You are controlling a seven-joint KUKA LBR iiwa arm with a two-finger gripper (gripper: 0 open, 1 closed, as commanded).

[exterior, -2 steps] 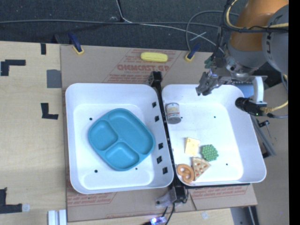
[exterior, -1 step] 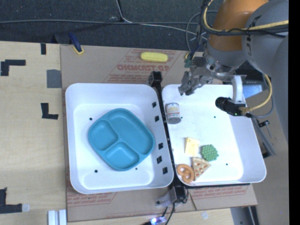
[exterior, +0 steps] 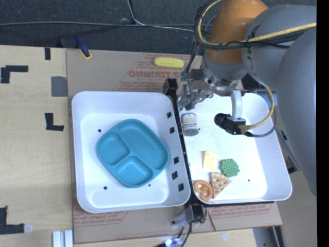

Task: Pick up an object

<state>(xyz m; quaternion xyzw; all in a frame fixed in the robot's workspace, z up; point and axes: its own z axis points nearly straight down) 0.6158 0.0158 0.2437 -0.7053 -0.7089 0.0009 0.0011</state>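
We'd go for the small jar (exterior: 189, 123) at the right bin's (exterior: 267, 192) left wall, just below the gripper (exterior: 188, 98): looks light, rigid, prob slick, so pinch across its round sides w/ care

You see a pale wooden bench top (exterior: 31, 153) with black tape marks (exterior: 51, 121), a brown printed cardboard sheet (exterior: 110, 71) laid over it, and dark grey carpet (exterior: 77, 4) beyond the far edge

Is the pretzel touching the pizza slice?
Touching. The camera view shows the pretzel lying right against the pizza slice, their edges meeting with no white bin floor between them.
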